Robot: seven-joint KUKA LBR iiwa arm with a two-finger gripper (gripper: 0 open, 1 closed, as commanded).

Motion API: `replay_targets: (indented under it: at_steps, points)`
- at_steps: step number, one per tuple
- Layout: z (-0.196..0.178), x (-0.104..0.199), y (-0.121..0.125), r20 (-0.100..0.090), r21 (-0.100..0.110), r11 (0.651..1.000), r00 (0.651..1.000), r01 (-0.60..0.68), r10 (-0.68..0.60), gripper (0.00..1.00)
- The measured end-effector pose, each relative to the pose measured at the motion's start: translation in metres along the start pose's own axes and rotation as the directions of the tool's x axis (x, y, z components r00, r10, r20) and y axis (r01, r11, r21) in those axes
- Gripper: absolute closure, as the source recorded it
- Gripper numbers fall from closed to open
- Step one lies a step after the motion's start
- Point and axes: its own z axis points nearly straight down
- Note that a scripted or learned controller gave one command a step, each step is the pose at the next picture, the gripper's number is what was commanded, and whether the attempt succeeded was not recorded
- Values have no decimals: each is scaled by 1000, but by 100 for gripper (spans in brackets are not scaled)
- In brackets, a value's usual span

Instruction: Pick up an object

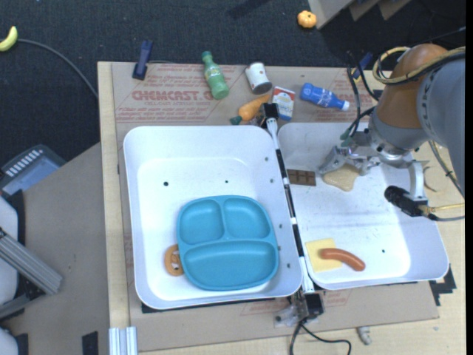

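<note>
In the right bin (414,261) my gripper (352,161) hangs low at the far end, right over a tan bread-like piece (341,179) that lies on the floor of the bin. It is touching or nearly touching the top of that piece. A brown chocolate bar (301,177) lies just to the left, by the divider. At the near end a red sausage (343,258) rests on a yellow cheese slice (320,251).
The left bin (148,161) holds a blue divided plate (225,241) with a pretzel (172,261) at its left edge. Behind the bins lie a green bottle (215,75), a white can (258,77), a blue bottle (323,96) and a carrot (251,109). A black cable plug (403,200) hangs beside the arm.
</note>
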Motion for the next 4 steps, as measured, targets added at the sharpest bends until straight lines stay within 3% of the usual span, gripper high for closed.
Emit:
replay_targets:
  at_steps: [1,2,3,4]
  points:
    - [-26,10,36,1,-4,1000,1000,1,-1,0]
    - [-51,-1,-12,1,0,1000,1000,0,0,0]
    - [-19,36,-7,-1,2,1000,1000,1,-1,0]
    - [-32,26,-8,1,-3,1000,1000,0,0,0]
